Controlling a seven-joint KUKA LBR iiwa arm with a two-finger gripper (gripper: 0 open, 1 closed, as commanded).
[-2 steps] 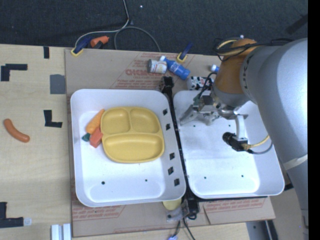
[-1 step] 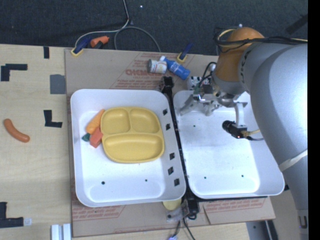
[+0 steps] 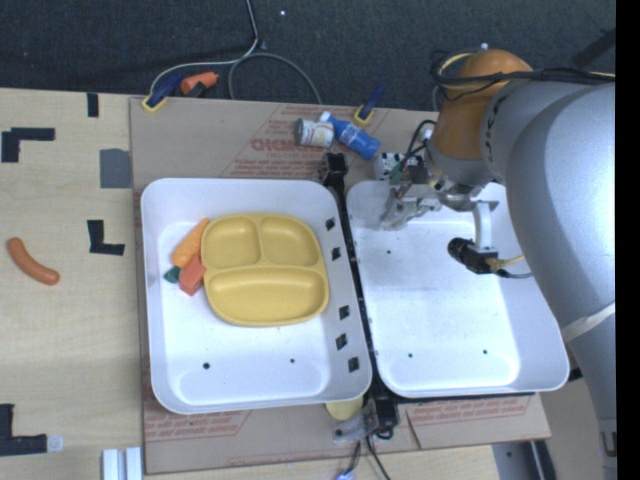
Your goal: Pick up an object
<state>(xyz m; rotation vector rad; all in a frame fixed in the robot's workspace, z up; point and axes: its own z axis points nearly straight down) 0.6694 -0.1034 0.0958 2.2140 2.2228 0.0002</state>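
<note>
A yellow divided plate (image 3: 265,268) lies in the left bin (image 3: 240,383). Tucked against its left edge are an orange carrot-shaped toy (image 3: 187,243) and a small red and green piece (image 3: 190,280). My gripper (image 3: 398,206) hangs low over the far left corner of the right bin (image 3: 470,368), close to the wall between the bins. It is well to the right of the plate and the toys. The grey arm with its orange band (image 3: 475,88) reaches in from the right and covers the right bin's far right side.
A white and blue bottle (image 3: 335,133) lies on the cardboard behind the bins. An orange sausage-shaped toy (image 3: 33,261) rests on the bench at far left. Clamps (image 3: 180,86) and a cable sit along the back edge. A black fitting (image 3: 472,254) on the arm overhangs the right bin.
</note>
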